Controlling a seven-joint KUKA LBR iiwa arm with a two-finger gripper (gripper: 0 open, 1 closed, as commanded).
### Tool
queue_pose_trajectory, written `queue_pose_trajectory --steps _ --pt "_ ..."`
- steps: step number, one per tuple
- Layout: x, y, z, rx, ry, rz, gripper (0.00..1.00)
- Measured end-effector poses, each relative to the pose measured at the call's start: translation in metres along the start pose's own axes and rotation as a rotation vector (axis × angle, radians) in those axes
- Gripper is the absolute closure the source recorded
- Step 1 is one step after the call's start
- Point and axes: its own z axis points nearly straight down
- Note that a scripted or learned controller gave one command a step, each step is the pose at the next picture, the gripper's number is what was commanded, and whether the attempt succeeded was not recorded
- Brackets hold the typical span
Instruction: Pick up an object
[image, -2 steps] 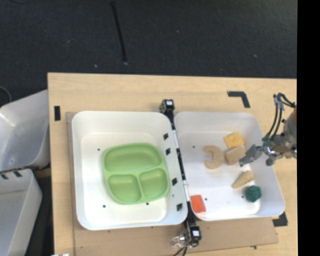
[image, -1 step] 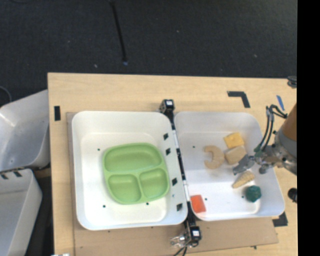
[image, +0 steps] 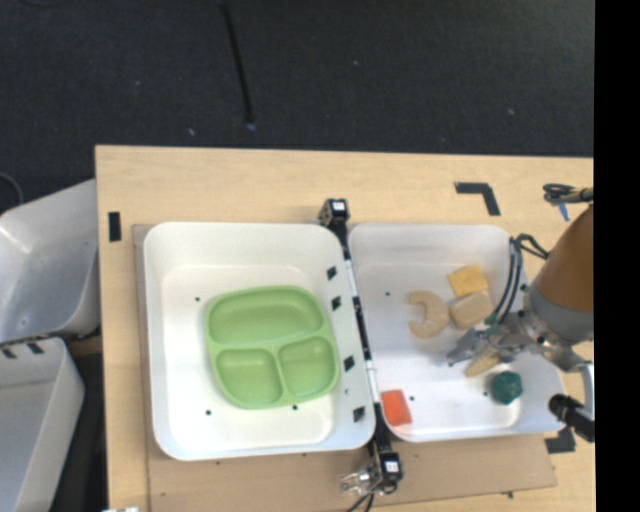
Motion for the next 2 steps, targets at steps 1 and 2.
queue_pose_trajectory --steps 1,2 --pt "-0.002 0.002 -0.014 -0.008 -0.002 0.004 1.00" --pt "0.001 0.002 -0.078 -0.010 -0.001 -0.005 1.00"
